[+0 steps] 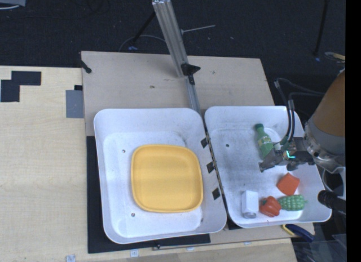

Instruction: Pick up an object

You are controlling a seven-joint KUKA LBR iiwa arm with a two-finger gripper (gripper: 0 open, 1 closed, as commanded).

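Observation:
The right bin (237, 121) holds several small objects. A green bottle (263, 138) lies near its back right. An orange block (288, 184) sits toward the front right, with a red pepper-like toy (271, 205) and a bumpy green toy (291, 202) side by side in front of it. A small white container (249, 203) stands left of the red toy. My gripper (273, 162) hangs low over the right bin, just in front of the green bottle and behind the orange block. Nothing shows in its grasp.
A yellow square plate (167, 177) lies in the left bin (113, 125). A metal rail (175, 35) slants up from the bench behind the bins. The arm's grey and orange body (333, 120) stands over the right bin's right rim.

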